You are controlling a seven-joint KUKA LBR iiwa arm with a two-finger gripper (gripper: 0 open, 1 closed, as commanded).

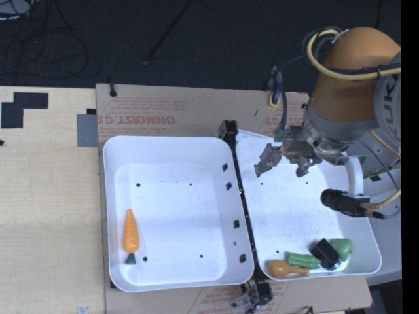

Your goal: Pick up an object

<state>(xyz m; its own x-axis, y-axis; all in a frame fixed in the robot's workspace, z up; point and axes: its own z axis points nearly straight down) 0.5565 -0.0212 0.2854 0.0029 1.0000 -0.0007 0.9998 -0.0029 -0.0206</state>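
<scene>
The gripper (283,161) hangs above the upper part of the right bin (298,205), close to the divider between the two bins. Its two fingers stand apart, one reaching toward the divider and one nearer the arm (353,70), with nothing between them. Whether the tips touch the bin floor I cannot tell; they look to be above it.

No object has been picked up. The candidates lie in two places. In the right bin's near corner sits a small cluster: a green piece (302,260), a black block (325,252) lying partly over it, a rounder green piece (342,246) just beside the block, and an orange-tan piece (286,268) at the rim. All are well apart from the gripper, toward the near wall. In the left bin (170,156) a carrot (130,232) lies alone near the left wall, lengthwise, its green end toward the near edge.

As I judge it, the task is at its start or between tries: the approach, the descent, the closing and the lift all remain. The cluster is the nearer target, though its pieces touch and overlap, which could spoil a grasp. The carrot lies free but across the divider.
</scene>
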